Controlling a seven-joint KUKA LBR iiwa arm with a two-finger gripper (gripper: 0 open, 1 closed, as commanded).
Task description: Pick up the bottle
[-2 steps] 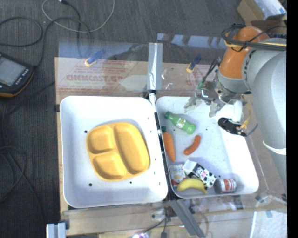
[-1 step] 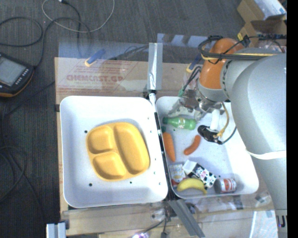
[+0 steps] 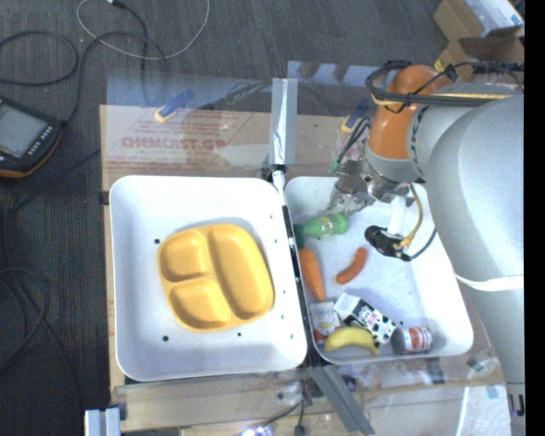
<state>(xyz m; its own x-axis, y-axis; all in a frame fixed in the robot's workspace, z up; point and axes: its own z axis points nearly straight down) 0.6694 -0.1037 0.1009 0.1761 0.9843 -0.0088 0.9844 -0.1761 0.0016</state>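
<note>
We see the green bottle (image 3: 326,226) lying on its side in the right bin (image 3: 443,289), near the top left corner, close to the carrot (image 3: 312,272). Its long side runs left to right. Our end effector (image 3: 349,201) hangs just above its right end. We cannot tell its grip state.

Dark grey carpet floor (image 3: 51,255) w/ black cables (image 3: 128,43); cardboard sheet (image 3: 196,145) on desk; orange-black handheld unit (image 3: 21,136) at left; cardboard box (image 3: 477,25) top right.
</note>
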